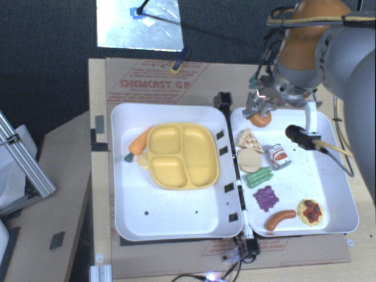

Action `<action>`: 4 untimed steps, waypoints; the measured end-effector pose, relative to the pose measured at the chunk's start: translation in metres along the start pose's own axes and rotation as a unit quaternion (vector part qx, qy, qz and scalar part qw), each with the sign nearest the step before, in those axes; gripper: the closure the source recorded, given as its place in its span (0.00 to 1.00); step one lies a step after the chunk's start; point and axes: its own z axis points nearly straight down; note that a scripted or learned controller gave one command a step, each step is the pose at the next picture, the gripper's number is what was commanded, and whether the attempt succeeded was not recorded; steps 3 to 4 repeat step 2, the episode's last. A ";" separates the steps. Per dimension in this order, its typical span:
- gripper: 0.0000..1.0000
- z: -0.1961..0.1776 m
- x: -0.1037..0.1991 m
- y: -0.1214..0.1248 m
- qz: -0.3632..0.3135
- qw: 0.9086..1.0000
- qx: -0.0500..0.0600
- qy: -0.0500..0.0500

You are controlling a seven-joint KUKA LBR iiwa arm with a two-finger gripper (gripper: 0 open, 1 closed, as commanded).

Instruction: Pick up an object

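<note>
Grasping looks to be the step in hand: the gripper point(259, 107) is down at the far left corner of the right bin point(335, 184), directly over a small orange object point(261, 120), round like a toy fruit, that sits just under its metal tip. From where I stand the fingers seem to reach the top of that orange piece, but whether they are spread, pressed together or actually pinching it I cannot tell; the wrist hides the gap. I would not call it held. The other pieces in that bin lie apart from it: a pizza slice point(248, 140) just in front, a pale round cookie-like disc point(249, 160), a small can point(278, 155), a green piece point(258, 177), a purple bunch of grapes point(266, 198), a sausage point(280, 218) and a small round pizza point(310, 211) near the front edge. The left bin point(126, 213) carries a yellow divided plate point(179, 155) with a carrot point(139, 142) beside its left rim. My guess is that the next move calls for the fingers to close squarely on the orange piece and then a straight lift, slow enough to show whether it comes up. The bin wall and the divider between the bins are near, so a round thing might roll or slip away into the corner.
</note>
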 end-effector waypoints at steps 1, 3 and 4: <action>1.00 0.008 0.006 0.008 -0.002 1.000 0.000 0.000; 1.00 0.008 0.005 0.004 -0.001 1.000 0.000 0.000; 1.00 0.008 0.005 0.004 -0.001 1.000 0.000 0.000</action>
